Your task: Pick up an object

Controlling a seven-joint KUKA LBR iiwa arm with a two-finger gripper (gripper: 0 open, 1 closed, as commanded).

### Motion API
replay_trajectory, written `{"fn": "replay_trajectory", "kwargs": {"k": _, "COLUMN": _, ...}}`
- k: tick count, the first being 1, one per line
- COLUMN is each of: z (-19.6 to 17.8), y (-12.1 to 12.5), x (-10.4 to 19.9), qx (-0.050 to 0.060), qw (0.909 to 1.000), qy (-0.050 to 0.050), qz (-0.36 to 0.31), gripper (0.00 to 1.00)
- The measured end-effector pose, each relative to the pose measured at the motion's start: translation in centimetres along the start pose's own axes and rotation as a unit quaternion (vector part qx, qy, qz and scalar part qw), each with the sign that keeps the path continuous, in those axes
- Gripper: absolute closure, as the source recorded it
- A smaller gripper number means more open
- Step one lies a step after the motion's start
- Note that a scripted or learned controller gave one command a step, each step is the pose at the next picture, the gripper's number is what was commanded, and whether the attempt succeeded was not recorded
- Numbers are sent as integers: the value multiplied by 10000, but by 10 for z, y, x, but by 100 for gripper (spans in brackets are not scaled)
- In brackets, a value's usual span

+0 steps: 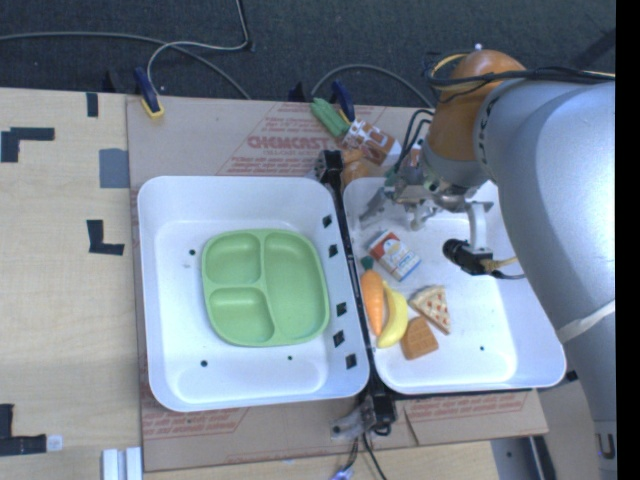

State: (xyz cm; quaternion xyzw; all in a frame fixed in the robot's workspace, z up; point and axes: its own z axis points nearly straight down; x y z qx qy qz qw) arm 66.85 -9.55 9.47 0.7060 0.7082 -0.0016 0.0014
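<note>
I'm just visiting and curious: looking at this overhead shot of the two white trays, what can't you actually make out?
- Gripper: its tip is small and blurred against the right bin in the camera view.
- Small box: the printing is too small to read.
- Items at the bin's far edge: partly behind the arm, too jumbled to identify.
- Carrot and banana: they overlap, hiding part of each.

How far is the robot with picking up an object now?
Nothing looks picked up yet. The gripper hangs low at the back of the right bin, near the small carton. The carrot, banana and pizza slice lie untouched. Grasping and lifting remain.
</note>
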Motion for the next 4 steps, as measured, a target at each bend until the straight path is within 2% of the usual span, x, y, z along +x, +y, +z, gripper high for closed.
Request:
{"fn": "replay_trajectory", "kwargs": {"k": 1, "z": 9, "y": -29, "x": 0, "qx": -8, "qw": 10000, "qy": 9, "qz": 9, "gripper": 0}}
{"fn": "replay_trajectory", "kwargs": {"k": 2, "z": 4, "y": -8, "x": 0, "qx": 1, "qw": 10000, "qy": 20, "qz": 5, "gripper": 0}}
{"fn": "replay_trajectory", "kwargs": {"k": 3, "z": 9, "y": -48, "x": 1, "qx": -10, "qw": 10000, "qy": 14, "qz": 11, "gripper": 0}}
{"fn": "replay_trajectory", "kwargs": {"k": 4, "z": 0, "y": -48, "x": 2, "qx": -9, "qw": 10000, "qy": 13, "qz": 6, "gripper": 100}}
